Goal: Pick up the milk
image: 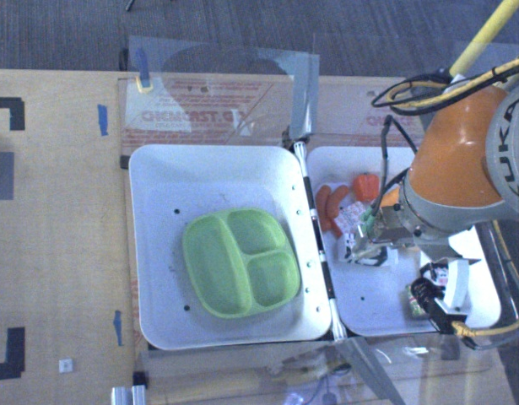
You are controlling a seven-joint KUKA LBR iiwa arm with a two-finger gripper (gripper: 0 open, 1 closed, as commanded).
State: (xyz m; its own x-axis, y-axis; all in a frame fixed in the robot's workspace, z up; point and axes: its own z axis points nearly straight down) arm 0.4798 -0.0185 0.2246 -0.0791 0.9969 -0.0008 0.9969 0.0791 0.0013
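I hang low in the right-hand bin [360, 304], over what I take for the milk [354, 218] – pale, beside red food [331, 205] – to come at it from above, though my jaws' spread I cannot tell.

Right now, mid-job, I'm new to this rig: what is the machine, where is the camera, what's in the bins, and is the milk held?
It is one grey robot arm with an orange band, reaching in from the picture's right. The single camera is fixed above the bench, looking down at a slant on two shallow white bins. The left bin holds a green divided plate. The right bin holds red sausage-like pieces, an orange piece and a crinkled pale packet. The arm's hand hangs low over that bin, next to them. I see nothing held in it, and I cannot pick out the milk; the arm covers part of the bin.
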